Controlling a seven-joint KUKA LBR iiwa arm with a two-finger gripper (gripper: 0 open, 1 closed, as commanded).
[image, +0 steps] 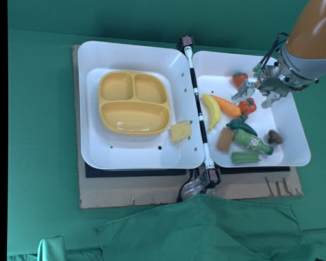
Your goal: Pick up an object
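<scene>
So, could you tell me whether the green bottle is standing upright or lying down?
Lying down: the green bottle rests on its side on the right bin floor.

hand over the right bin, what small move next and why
Probably straight down a little: the hand hovers open with nothing between its fingers, right beside the red tomato, which lies apart from the carrot and looks the nearest thing to grasp.

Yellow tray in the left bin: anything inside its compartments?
The tray has three compartments; nothing is visible in them. A yellow cheese wedge lies beside it on the bin floor. What's beneath the tray is covered.
</scene>
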